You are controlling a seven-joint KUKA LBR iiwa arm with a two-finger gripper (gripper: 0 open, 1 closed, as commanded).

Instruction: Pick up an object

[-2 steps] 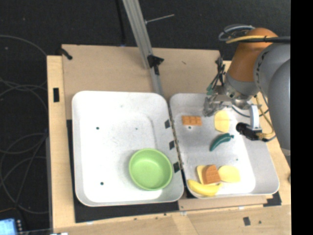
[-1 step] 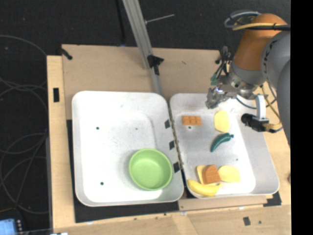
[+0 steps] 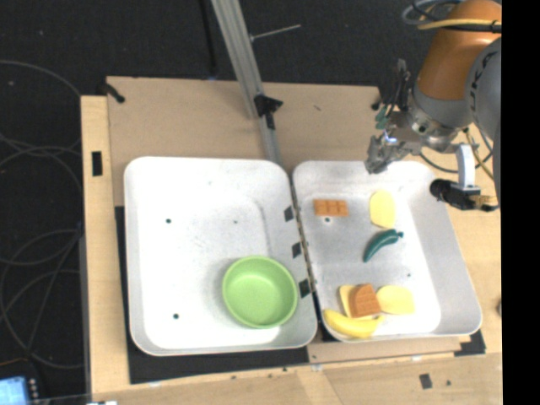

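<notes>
You are at the approach step: nothing is lifted yet, as far as the frame lets you judge. The claw [image 3: 379,157] hangs over the far edge of the right bin [image 3: 439,226], near its back rim, and whether it is apart or together I cannot tell from here; nothing shows in it.

Your candidates all lie in that right bin. Nearest the claw is a pale yellow piece [image 3: 382,209], with a dark green pepper-like item [image 3: 381,244] just beside it toward you. An orange block [image 3: 330,207] sits near the divider between the bins. At the near rim a banana [image 3: 349,324], a brown toast-like piece [image 3: 364,301] and a second yellow piece [image 3: 396,299] crowd together, touching or close to it.

The left bin [image 3: 169,226] holds a green bowl [image 3: 259,291] by its near right corner.

For your next move, I would bring the claw toward you and down over the pale yellow piece, since it stands apart from its neighbours; the clustered items at the near rim look harder to take singly
</notes>
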